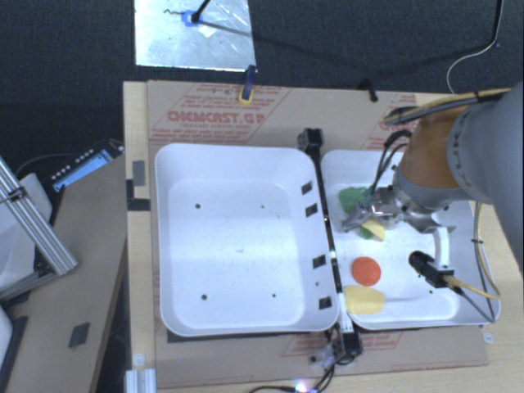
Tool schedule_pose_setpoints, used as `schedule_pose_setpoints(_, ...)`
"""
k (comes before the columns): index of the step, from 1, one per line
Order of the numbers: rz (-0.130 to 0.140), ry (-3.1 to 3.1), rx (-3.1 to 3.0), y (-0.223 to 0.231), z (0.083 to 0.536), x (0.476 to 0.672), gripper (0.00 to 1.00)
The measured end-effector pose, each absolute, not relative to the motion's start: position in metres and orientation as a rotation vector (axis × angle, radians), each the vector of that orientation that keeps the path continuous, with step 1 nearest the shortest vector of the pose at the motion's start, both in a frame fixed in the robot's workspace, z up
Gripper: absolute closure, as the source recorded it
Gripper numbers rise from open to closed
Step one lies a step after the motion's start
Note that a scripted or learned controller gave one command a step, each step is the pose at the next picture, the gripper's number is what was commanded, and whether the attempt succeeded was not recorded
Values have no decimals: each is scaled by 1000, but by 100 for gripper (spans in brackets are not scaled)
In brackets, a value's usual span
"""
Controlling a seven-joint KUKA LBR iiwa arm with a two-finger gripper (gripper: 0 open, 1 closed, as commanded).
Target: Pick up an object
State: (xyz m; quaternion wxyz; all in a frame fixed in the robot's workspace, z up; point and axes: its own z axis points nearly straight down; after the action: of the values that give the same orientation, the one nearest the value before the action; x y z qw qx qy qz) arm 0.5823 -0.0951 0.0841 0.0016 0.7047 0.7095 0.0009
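In the right bin (403, 303), a yellow lump (365, 301) sits nearest, in the 7 o'clock corner against the wall. Just past it, at its 12 o'clock, lies an orange disc (366, 271). Farther on, a small yellow wedge (376, 232) lies touching or just under the gripper (366, 216), which hangs low over the bin's 9 o'clock side; whether it is open or closed cannot be told. A green object (353, 196) lies at the gripper's 11 o'clock. The left bin (237, 244) lies at 9 o'clock.

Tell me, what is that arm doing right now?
End effector low in right-hand bin, between green object and small yellow piece. Grasp not discernible. Orange disc and pale yellow lump lie apart, toward the bin's near edge.
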Motion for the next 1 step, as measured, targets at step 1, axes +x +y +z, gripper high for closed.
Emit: schedule_pose_setpoints(1, 5, 2224, 2213, -97, 96, 582, 100)
